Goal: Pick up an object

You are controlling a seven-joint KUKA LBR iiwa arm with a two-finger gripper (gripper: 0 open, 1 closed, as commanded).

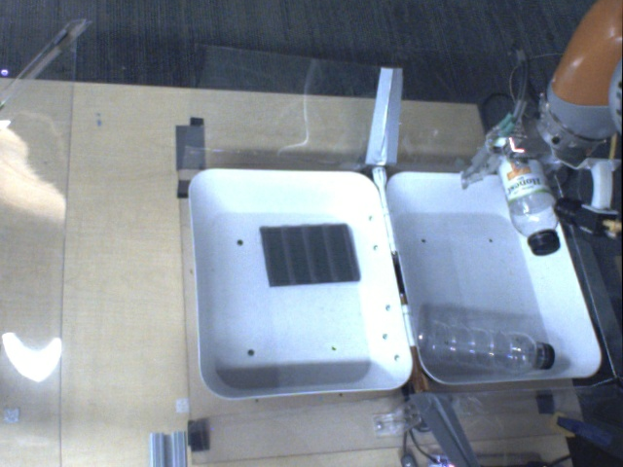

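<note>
My gripper (510,152) is at the far right corner of the right bin (458,241), shut on the upper end of a small clear bottle (527,200) with a white and orange label. The bottle hangs tilted over the bin's right side, its dark cap (543,243) pointing down towards the front. A second, larger clear plastic bottle (479,348) lies on its side along the front wall of the right bin, its black cap (544,356) to the right. The arm's orange band (592,52) shows above the wrist.
In the left bin (219,290) lies a flat, dark ribbed rectangle (310,254). A metal divider post (384,115) stands behind the gap between the bins. Cables and black fittings (596,212) crowd the right edge beside the gripper.
</note>
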